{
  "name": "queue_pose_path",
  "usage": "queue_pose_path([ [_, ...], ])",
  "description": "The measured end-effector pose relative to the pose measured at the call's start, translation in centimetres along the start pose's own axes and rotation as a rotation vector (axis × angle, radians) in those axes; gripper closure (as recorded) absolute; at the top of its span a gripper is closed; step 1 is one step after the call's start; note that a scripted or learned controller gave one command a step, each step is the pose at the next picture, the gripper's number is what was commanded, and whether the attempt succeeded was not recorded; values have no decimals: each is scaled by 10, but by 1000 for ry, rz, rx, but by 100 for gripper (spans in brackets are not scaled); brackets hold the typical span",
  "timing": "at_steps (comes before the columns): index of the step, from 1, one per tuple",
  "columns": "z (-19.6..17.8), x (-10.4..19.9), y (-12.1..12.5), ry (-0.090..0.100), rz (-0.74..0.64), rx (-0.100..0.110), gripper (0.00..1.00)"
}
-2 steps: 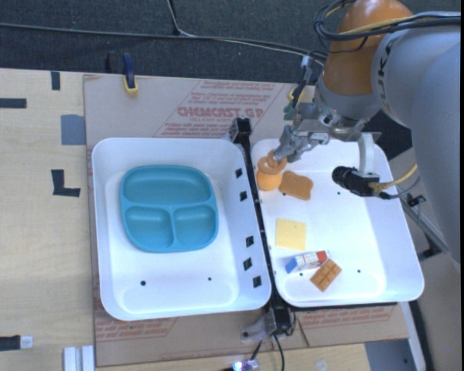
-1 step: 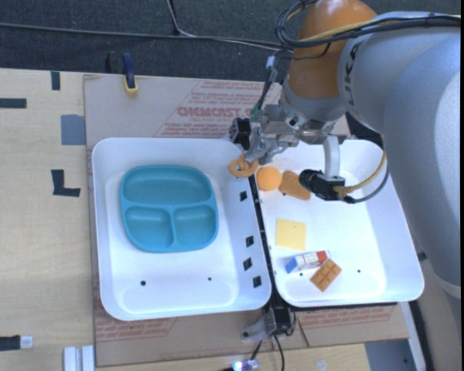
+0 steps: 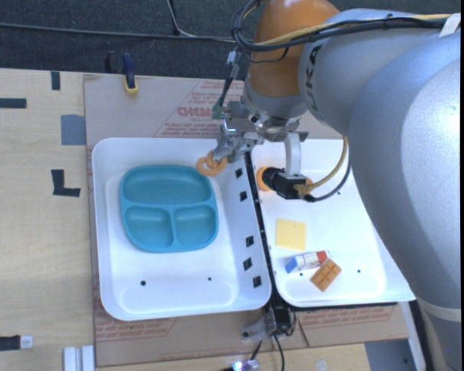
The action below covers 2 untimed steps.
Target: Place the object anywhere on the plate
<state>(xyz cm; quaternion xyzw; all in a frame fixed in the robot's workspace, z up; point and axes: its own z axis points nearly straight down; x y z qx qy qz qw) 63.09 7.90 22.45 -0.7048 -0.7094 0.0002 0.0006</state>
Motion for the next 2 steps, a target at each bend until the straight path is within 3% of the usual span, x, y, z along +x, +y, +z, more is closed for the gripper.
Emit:
queue_pose_path([
  [2, 0, 99, 18, -1, 1, 0, 100],
])
